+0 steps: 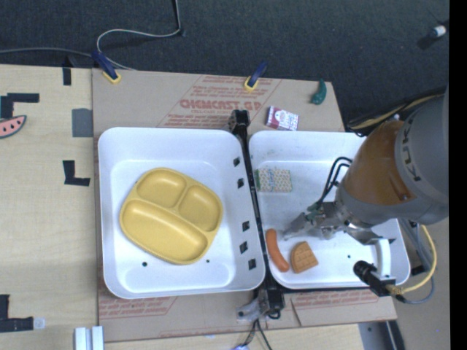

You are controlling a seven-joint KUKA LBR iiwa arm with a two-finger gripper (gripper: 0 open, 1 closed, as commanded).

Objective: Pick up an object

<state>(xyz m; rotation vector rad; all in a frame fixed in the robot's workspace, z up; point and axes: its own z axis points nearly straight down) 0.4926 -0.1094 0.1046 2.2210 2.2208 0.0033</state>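
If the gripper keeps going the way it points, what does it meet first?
Likely the sausage beside the toast piece; the gripper aims left and down in the right bin. Depth is unclear.

You can't tell how the tool stands; the arm hides most of it and covers part of the right bin.
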